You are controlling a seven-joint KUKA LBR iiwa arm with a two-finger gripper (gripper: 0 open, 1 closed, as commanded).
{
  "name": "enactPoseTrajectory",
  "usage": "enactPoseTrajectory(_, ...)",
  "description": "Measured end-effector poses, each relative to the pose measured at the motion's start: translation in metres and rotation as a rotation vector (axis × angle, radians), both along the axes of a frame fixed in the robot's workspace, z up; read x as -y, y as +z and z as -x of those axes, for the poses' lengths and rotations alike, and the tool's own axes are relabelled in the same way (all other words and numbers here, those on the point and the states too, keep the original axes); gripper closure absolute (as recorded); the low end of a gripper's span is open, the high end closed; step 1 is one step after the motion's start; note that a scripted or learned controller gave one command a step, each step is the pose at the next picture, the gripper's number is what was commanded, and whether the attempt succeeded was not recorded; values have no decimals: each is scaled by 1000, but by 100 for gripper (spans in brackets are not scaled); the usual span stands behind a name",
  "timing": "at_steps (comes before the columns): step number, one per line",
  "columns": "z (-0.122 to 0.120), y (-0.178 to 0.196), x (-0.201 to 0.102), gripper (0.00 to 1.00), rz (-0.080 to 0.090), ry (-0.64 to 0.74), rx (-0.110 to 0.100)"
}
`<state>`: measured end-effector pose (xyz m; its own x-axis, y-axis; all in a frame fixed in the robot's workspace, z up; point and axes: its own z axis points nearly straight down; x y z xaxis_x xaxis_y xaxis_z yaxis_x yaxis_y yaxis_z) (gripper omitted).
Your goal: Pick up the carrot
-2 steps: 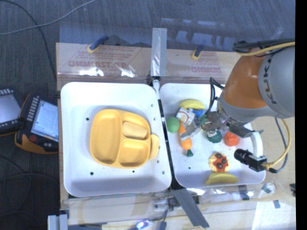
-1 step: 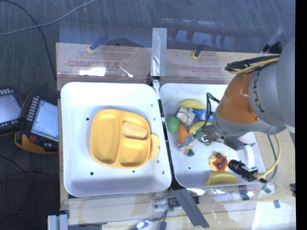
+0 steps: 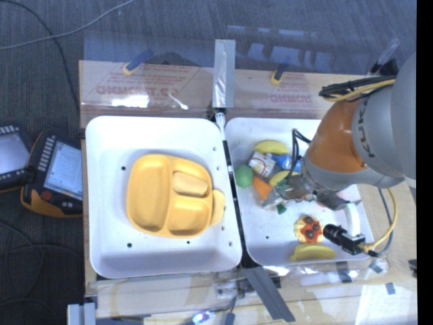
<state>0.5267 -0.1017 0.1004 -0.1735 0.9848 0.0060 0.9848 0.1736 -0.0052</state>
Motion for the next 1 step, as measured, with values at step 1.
enactPoseTrajectory(1,-72,80,-48,100,11,-248,-1)
